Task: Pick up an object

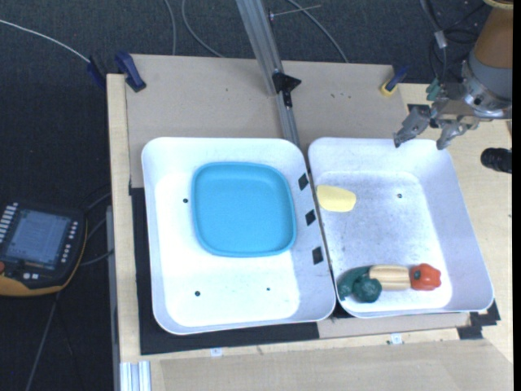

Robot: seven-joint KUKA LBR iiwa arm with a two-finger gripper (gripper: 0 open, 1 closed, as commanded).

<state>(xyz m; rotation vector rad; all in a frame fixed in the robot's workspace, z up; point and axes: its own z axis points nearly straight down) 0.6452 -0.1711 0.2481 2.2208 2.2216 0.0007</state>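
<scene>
Objects clustered at near edge of right bin: dark green piece, tan cylinder, red piece, lying in a row, touching or nearly so, close against the near wall; exact shapes too small to tell; pale yellow object farther back, alone, beside the left wall of the same bin, well apart from the row. Left bin alongside; blue square plate lying flat in its middle. Farther still, gripper above the far rim of right bin, toward its right corner; fingers spread, nothing between them; well apart from every object; grey wrist with orange band just behind. Slanted metal pole beyond the bins; handheld pendant off the bench at left.

Step in hand, judged: approach only; no target reached, nothing lifted. Next move calls for: travel inward over right bin, then descent with fingers kept spread. Yellow object probably the easier pick, isolated with room on most sides; near-wall row harder, crowded, with risk of fingers striking neighbours or the wall. Closing only once fingers straddle the chosen piece.
</scene>
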